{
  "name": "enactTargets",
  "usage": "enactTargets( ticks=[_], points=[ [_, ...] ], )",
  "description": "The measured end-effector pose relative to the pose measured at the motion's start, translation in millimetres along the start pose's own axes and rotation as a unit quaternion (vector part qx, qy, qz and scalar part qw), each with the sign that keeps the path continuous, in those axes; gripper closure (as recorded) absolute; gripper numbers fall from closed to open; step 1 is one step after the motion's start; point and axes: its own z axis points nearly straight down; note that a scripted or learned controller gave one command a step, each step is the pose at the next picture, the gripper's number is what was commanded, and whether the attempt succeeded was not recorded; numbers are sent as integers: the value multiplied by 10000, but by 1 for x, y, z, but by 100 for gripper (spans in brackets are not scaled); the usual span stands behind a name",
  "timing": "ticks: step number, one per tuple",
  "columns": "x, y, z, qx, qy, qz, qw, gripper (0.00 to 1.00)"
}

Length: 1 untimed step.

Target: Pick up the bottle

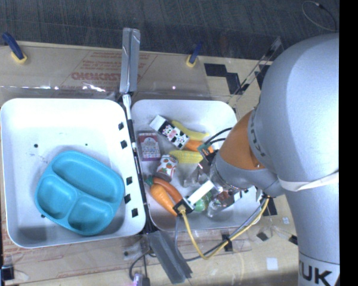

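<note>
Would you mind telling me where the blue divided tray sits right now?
The blue tray lies in the left bin, toward its front, apart from the cluttered right bin.

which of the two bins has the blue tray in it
The left bin. It holds the blue divided tray; the right bin holds the jumble of toy food.

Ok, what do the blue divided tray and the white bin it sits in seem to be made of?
The blue divided tray looks like moulded plastic: uniform colour, rounded compartment edges, soft sheen. The white bin on the left also seems plastic or coated metal, smooth and matte; the view leaves that open.
</note>
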Motion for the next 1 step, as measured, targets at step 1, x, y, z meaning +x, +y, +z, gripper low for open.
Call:
enactTargets(
  ticks=[1],
  points=[
    [55,-13,0,-1,-3,1245,9922,0]
  ],
)
